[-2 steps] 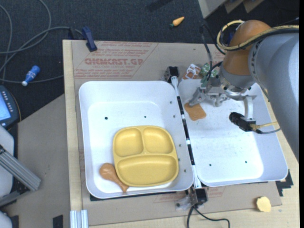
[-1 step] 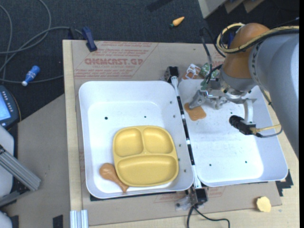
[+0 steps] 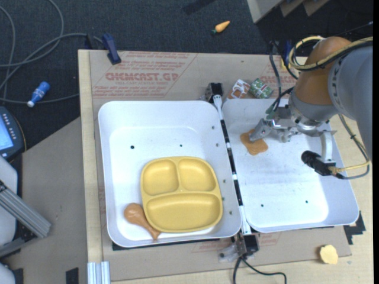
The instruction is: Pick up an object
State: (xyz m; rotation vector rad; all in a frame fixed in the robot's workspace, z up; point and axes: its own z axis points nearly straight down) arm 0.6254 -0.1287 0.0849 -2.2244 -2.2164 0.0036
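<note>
A flat tan piece (image 3: 255, 144) is lain in the right bin (image 3: 296, 206), touched by the gripper (image 3: 259, 131); a yellow sectioned plate (image 3: 180, 194) and drumstick-shaped toy (image 3: 140, 216) are seen in the left bin (image 3: 118, 135).

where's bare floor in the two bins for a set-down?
Left bin: strip behind the yellow tray, toward the far wall. Right bin: near half, below the end effector and brown piece. Crowded: left bin's near half, with tray and drumstick; right bin's far part under the arm.
</note>
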